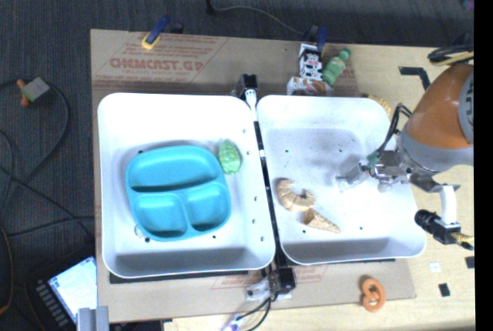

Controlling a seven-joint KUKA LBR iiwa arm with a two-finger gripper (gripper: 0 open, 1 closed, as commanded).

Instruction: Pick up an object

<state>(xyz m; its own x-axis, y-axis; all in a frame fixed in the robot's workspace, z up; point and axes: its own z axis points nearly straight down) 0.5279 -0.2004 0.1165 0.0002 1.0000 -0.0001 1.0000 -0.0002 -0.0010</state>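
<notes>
While nothing is lifted yet, we read the scene as follows.

Gripper: we see the gripper (353, 174) low over the right bin (400, 245), near its middle, reaching in from the right below the arm's orange band (443, 110).

Fingers: too small and blurred for us to say whether they are spread or clenched; we see no object between them.

Candidate objects: the croissant (294, 196) lies on the right bin's floor toward its left side, and the cone (320, 222) lies just beside it, nearer the front wall. Both sit apart from the gripper, to its left.

Left bin: we find the blue tray (179, 191) with three compartments lying in the left bin (115, 168), and the green ball (229, 158) touching or just beside the tray's upper right corner.

Outside the bins: a small orange ring (373, 293) rests on the counter (154, 60) in front of the right bin.

Done so far: by our judgement, only the approach; the arm is down in the right bin.

Left to do: we think the gripper must get over one object, most likely the croissant or the cone, close on it and raise it clear of the bin floor.
</notes>
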